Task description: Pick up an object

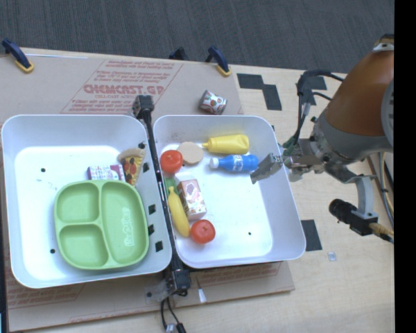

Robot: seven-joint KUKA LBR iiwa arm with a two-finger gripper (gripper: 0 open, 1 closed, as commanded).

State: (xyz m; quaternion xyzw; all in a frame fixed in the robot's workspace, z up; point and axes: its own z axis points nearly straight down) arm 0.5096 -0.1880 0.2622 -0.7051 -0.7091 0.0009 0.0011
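The right bin (286,207) holds a yellow bottle (228,144), a blue bottle (236,163), a tan disc (190,152), a red tomato (170,161), a pink carton (192,198), a banana (177,214) and a red ball (202,232). My gripper (265,167) hangs at the bin's right rim, just right of the blue bottle's end. Nothing shows in its grasp. The orange-banded arm (364,103) reaches in from the right.
The left bin (21,137) carries a green divided plate (100,223), a small purple carton (103,173) and a snack bag (132,165). A small crumpled cup (213,103) lies on the cardboard behind the bins. Clamps sit at the board's back edge.
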